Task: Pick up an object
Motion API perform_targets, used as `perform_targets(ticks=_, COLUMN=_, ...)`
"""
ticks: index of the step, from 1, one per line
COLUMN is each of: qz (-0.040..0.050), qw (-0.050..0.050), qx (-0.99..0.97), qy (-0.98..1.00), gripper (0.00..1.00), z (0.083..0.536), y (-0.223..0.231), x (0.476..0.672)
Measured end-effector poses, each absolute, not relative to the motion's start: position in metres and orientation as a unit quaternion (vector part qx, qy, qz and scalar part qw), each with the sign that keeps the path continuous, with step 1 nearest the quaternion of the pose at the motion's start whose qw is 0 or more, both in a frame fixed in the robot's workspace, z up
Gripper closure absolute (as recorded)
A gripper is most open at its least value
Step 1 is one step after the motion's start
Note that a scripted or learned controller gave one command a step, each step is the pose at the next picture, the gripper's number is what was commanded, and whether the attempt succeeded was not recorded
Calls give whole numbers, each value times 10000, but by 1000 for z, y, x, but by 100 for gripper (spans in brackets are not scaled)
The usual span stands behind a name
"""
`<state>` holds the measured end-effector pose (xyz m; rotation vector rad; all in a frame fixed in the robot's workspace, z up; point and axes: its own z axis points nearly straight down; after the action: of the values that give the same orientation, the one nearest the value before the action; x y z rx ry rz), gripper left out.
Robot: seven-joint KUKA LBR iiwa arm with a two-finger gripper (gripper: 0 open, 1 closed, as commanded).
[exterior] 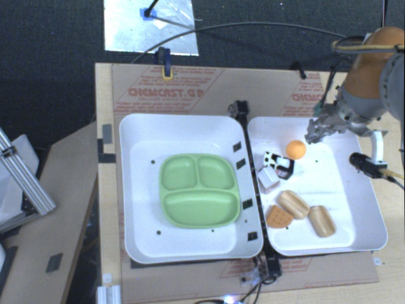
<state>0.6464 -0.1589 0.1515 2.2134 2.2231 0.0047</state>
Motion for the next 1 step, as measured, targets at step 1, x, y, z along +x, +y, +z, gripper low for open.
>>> perform_targets(ticks=1, qz=22, qw=36, qx=7048, qy=7094, gripper=100, z=207, y=-159, x=648)
